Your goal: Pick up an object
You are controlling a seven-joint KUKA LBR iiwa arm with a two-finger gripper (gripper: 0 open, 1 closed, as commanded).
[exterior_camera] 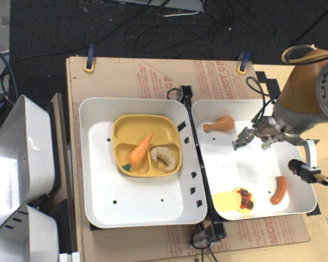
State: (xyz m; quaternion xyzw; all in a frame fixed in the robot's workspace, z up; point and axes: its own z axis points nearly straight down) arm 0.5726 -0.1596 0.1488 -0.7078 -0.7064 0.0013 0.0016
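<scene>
The end effector (pixel 257 137) looks open and empty, hanging near the chicken leg (pixel 220 125), maybe to grab it.

Cardboard-topped bench (pixel 153 72) carries 2 white bins: left bin (pixel 93 162), right bin (pixel 246 105).

the two bins, the left bin (pixel 98 162) and the right bin (pixel 229 162), are plain white with small black dots. in the left one a yellow divided plate (pixel 126 127) carries an orange carrot (pixel 140 149) with a green end at its 7 o'clock tip, and a pale beige shrimp (pixel 164 158). in the right one lie a tan drumstick (pixel 220 125), an orange-red sausage (pixel 279 190) and a pale yellow piece (pixel 232 201) with red and dark spots at its 3 o'clock side. the bench (pixel 147 75) is tan board with red print. the arm (pixel 303 89) is orange-brown over grey.
</scene>
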